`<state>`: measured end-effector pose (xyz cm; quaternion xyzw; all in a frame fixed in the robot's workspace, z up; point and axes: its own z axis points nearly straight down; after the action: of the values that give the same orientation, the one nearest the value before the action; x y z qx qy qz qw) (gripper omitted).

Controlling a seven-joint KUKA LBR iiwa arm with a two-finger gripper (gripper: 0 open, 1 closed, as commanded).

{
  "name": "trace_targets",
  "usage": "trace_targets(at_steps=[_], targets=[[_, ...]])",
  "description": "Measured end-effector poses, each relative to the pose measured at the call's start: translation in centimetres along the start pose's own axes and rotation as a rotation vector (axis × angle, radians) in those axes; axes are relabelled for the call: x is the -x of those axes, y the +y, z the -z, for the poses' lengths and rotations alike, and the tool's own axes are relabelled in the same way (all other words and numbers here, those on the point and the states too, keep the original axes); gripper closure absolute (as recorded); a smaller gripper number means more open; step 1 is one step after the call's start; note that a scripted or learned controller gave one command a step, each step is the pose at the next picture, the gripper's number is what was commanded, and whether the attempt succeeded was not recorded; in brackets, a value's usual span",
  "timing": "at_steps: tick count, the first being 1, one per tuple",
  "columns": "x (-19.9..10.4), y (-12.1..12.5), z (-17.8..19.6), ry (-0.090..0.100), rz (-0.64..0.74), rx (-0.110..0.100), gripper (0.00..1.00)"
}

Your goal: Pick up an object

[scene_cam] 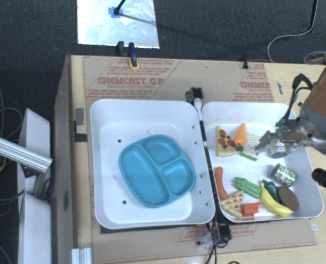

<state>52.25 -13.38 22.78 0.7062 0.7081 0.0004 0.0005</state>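
Hovering over the right-hand shallow white bin [315, 202], the grey two-finger gripper [274, 143] reaches in from the right of the camera view, beneath the arm's orange band [323, 95]. Whether its fingers stand wide or narrow I cannot tell, as the metal parts blur together, and nothing can be made out between them. Just to its left lie a speckled white-and-green wedge [250, 146], an upright orange toy carrot [240, 135] and a tan pizza slice with red dots [224, 142]. Just below the gripper a small green-labelled tin can [283, 174] lies on its side. Nearer the front of this bin are a long orange-red sausage [221, 182], a green ridged vegetable [247, 187], a second pizza slice [232, 202], a small red block [250, 208], a yellow banana [274, 202] and a brown oval disc [288, 198].

On the left, the other shallow white bin [110, 125] holds a light blue plastic plate with three compartments [156, 170]. Both bins rest on a tan printed board [152, 76].
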Motion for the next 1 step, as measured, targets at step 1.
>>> trace_targets(at_steps=[1], targets=[[-2.69,4.86,-13.11,-0.002,-0.001,0.008,0.00]])
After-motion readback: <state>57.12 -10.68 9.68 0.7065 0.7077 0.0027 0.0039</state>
